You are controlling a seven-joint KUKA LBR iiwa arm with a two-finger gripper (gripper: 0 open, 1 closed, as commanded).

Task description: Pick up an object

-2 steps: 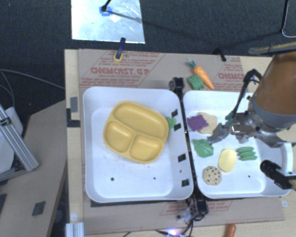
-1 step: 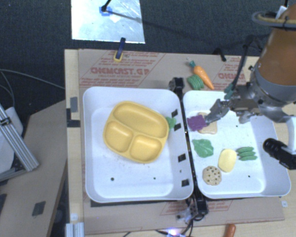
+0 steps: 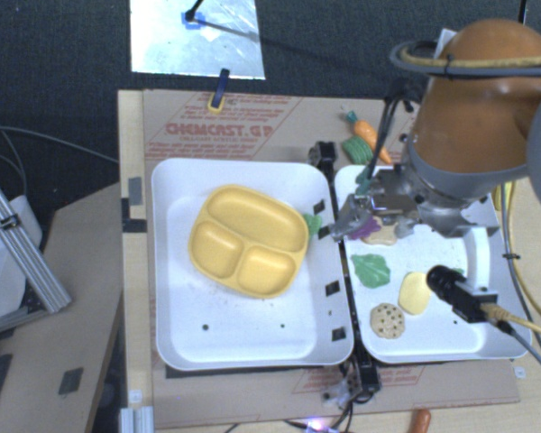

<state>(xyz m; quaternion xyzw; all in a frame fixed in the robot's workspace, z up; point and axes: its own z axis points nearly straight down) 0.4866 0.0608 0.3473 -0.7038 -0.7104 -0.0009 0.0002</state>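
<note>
Lowest in our view, the cookie (image 3: 388, 320) in the right bin (image 3: 433, 343) looks light, stiff and flat, so we would pinch its rim, though the gripper's (image 3: 353, 218) state we cannot tell.

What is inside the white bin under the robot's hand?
The right bin holds a green leaf, a yellow piece, a cookie and something purple. The arm covers the bin's back part.
</note>
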